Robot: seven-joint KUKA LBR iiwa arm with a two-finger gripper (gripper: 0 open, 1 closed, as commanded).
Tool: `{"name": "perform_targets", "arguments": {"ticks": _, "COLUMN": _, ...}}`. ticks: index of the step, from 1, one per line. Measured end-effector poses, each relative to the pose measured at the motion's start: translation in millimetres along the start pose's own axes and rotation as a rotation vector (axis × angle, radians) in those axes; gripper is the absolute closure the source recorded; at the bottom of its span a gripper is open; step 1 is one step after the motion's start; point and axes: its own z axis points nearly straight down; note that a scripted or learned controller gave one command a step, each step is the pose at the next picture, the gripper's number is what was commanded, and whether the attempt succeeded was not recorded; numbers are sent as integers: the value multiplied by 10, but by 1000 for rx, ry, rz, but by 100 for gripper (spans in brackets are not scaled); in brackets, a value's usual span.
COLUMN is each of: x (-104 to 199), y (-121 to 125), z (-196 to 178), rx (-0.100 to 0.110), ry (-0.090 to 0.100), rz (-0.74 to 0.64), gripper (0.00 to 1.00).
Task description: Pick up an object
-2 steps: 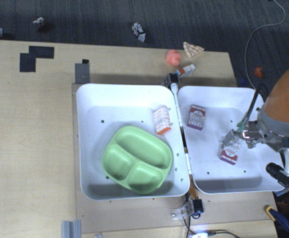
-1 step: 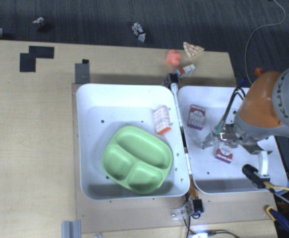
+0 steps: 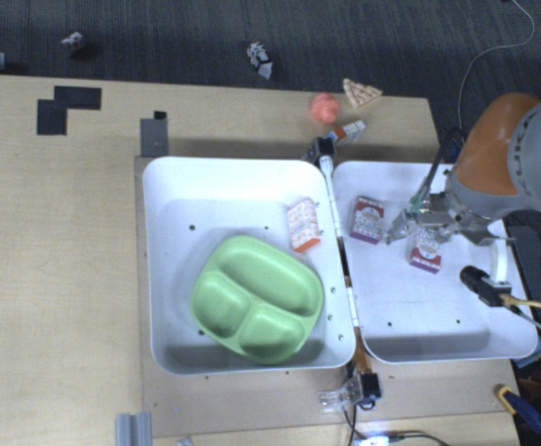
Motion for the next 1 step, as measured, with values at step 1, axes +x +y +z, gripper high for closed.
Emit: {"name": "perform_targets", "arguments": {"ticks": 1, "x": -28, "y": 745, "z": 4, "rx": 0, "ry": 0, "rz": -2, "gripper": 0}}
